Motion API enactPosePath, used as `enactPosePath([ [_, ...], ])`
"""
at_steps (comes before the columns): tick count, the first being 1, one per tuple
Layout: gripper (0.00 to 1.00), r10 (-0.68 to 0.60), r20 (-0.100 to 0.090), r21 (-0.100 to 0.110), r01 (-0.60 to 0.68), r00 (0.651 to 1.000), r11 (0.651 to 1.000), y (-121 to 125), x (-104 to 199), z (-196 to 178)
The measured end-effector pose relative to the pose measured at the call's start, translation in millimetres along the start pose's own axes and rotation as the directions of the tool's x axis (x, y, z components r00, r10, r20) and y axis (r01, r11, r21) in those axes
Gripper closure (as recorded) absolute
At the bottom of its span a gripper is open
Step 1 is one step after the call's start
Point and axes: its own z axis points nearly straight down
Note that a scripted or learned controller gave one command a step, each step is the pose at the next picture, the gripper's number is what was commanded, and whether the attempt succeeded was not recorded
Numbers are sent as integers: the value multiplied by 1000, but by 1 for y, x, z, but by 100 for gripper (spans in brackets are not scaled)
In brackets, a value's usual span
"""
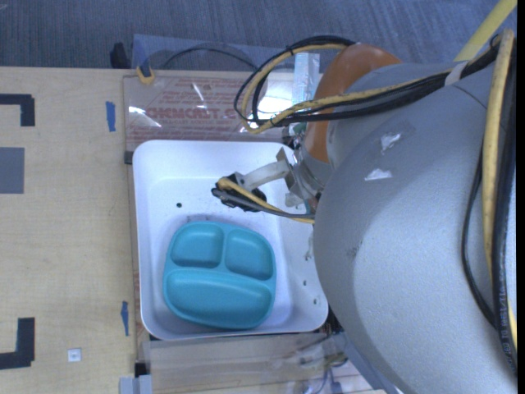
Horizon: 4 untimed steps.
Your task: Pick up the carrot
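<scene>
Over the white bin's [157, 175] right side, the grey arm [410, 220] bends down. Its tool's [291, 179] state cannot be told.

Teal plate [220, 277], white bin [168, 179], grey arm [410, 236] with orange band [354, 76].

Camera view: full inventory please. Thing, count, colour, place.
shallow white plastic bin: one, white, mid-bench
moulded plastic plate with three compartments: one, blue, in the bin's near-left part
clear plastic sheet with red print: one, along the bin's far edge
tape strips: two, blue, on the bench left of the bin
wooden bench top: one, tan, with black marks
carpet floor: grey, beyond the bench
robot arm: one, grey with orange band, over the bin's right side
</scene>
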Motion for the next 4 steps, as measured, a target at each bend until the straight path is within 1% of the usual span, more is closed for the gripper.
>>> enactPosePath([
  [1,0,3,7,-3,-3,1000,1000,1,33,-22],
  [2,0,-258,-1,17,258,966,966,2,-11,96],
  [3,0,-438,11,3,438,899,899,18,27,34],
  [4,0,-391,-6,13,391,921,920,5,70,125],
])
